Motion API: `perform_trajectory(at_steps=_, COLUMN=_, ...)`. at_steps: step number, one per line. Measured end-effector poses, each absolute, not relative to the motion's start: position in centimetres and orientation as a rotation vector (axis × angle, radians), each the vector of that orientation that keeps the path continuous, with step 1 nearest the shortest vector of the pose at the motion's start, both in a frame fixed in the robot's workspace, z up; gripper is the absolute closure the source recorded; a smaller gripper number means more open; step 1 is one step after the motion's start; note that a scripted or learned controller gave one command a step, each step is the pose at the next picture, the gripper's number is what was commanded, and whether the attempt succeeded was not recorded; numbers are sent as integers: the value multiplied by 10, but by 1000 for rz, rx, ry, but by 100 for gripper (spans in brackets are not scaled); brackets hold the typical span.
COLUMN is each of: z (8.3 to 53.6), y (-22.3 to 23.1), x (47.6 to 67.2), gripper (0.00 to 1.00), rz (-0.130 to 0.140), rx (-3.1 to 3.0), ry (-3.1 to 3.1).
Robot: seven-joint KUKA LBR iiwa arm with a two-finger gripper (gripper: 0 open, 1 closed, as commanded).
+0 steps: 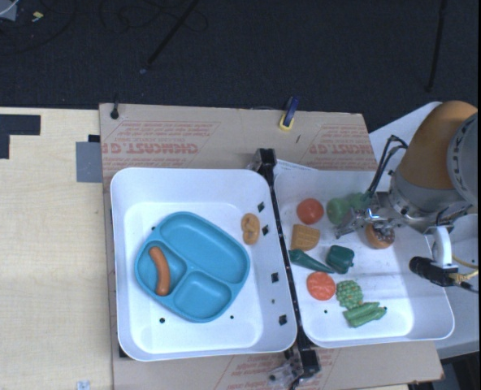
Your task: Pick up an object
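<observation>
Over the right bin, the arm's tool reaches leftward, grip state unclear.

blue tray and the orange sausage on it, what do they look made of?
Blue tray: looks like moulded plastic, smooth and matte, one even colour with rounded compartment ridges. Sausage: probably plastic or rubber toy food, uniform orange with a slight sheen; the view can't settle which.

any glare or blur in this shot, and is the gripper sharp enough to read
Camera view: lighting is even and soft, with no hard glare on the white bins; the blue tray and sausage are fairly crisp; the gripper is small and cluttered against toys, so its detail is hard to read; the backdrop above the bench is dark.
</observation>
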State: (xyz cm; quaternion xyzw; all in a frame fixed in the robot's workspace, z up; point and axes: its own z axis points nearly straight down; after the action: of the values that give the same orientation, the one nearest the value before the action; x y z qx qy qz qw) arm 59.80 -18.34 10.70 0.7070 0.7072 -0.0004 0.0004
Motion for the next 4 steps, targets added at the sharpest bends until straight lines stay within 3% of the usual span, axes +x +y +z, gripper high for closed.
perform_trajectory(at_steps=1, z=89, y=-181, x=600, gripper=0, rz=2, rx=2219, ry=2224)
perform_trajectory(at_steps=2, z=103, y=-185, x=601, gripper=100, rz=1, rx=2212, ry=2213)
perform_trajectory(at_steps=4, z=207, y=-195, x=599, gripper=100, rz=2, rx=2223, ry=2217)
